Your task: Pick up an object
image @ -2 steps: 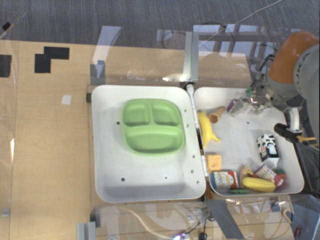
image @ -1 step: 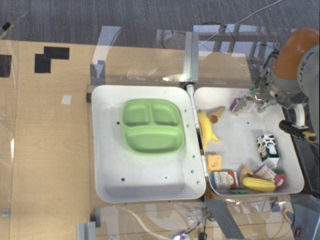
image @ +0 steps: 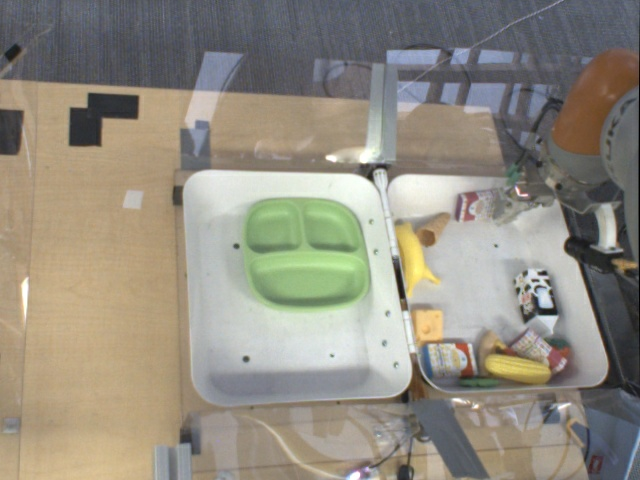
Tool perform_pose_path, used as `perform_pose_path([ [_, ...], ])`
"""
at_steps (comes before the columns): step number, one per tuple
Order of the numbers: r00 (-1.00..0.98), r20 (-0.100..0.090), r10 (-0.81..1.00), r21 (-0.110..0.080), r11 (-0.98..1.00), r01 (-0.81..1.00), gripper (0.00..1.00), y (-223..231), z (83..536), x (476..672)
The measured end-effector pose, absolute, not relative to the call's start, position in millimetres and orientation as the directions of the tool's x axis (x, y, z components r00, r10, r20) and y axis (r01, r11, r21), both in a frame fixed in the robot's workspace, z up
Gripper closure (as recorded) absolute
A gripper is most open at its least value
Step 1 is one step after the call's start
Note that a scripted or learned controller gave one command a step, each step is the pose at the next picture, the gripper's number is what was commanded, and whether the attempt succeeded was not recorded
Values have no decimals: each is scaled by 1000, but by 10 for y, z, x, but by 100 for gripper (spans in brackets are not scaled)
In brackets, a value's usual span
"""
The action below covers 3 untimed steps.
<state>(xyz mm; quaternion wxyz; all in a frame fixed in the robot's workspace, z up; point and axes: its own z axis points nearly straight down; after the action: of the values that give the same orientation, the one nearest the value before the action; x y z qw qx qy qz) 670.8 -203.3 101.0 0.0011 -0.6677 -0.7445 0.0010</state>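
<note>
Nearest, along the right bin's (image: 596, 373) front wall: corn cob (image: 516, 370), small can (image: 448, 359), orange square (image: 428, 324). Farther back, cow-print toy (image: 535, 294), then banana (image: 413, 258) against the bin's left wall. Farthest, red carton (image: 476, 206) at the bin's back wall, claw (image: 518, 190) just right of it, grip impossible to tell.

Bright, even overhead light, glare on the clear bin walls (image: 345, 154), soft shadows, mostly sharp focus.
</note>
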Motion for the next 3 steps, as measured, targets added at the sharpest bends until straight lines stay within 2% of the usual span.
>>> perform_pose_path([
  [1,-110,0,994,0,110,994,0,-2025,1012,6716],
  [2,-148,-4,989,11,148,989,0,-2063,898,5924],
  [3,-218,-6,976,14,218,976,0,-2057,906,5574],
])
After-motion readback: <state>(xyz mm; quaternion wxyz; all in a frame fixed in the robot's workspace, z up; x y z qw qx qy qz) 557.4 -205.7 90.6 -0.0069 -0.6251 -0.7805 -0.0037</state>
